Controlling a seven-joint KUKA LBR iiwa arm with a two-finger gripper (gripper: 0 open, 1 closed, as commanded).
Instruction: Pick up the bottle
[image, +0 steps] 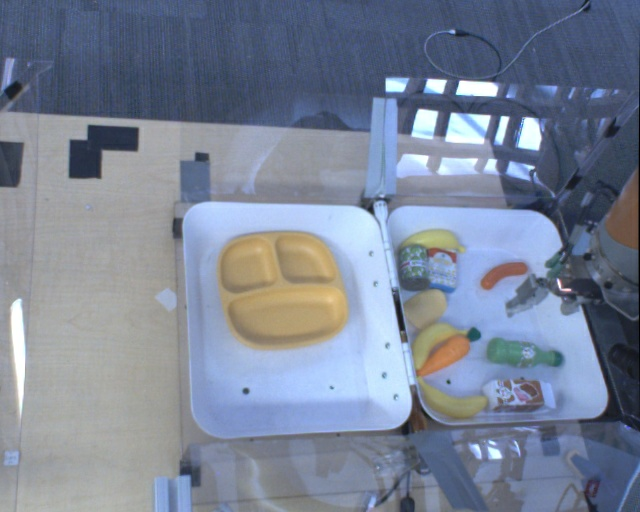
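A small green bottle (524, 352) lies on its side in the right bin (560, 235), near its right wall. My gripper (545, 293) hangs above the bin's right side, up and a little right of the bottle, apart from it. Its fingers (524, 296) are spread open with nothing between them. The arm comes in over the bin's right rim.
The right bin also holds an orange sausage (503, 273), a can (428, 267), bananas (437, 341), a carrot (448, 352), a potato-like piece (424, 305) and a small carton (518, 395). A yellow divided plate (283, 288) sits in the left bin (290, 400).
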